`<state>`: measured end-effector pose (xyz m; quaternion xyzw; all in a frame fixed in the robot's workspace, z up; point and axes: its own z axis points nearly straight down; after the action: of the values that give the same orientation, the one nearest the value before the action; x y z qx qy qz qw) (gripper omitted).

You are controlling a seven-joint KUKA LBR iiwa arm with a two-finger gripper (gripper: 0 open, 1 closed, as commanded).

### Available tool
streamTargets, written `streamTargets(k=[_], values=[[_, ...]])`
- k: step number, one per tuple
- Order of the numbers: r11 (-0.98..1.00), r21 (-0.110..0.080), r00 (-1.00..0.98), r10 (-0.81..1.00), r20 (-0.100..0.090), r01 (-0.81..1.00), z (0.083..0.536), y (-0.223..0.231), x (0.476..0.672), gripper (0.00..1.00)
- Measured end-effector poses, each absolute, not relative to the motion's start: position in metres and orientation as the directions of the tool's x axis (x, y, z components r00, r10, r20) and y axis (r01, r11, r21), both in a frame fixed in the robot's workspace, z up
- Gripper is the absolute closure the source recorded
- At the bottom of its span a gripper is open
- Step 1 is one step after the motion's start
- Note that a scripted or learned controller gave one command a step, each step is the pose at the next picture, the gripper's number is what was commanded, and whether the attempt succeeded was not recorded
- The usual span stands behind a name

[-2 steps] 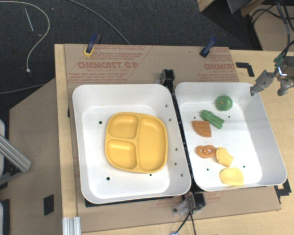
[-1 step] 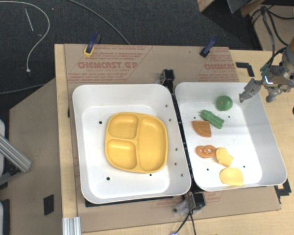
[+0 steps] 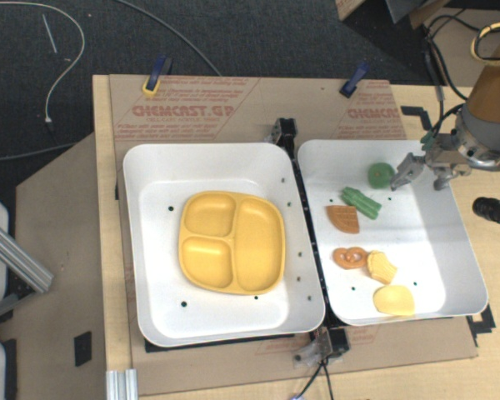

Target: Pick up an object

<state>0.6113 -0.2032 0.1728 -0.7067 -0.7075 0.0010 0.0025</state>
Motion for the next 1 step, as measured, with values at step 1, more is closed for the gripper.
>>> streamTargets(k=[1], values=[[0.002,-0.005,-0.002,1.000,0.002,1.000,0.1306,-0.2000,0.6127,0.00]])
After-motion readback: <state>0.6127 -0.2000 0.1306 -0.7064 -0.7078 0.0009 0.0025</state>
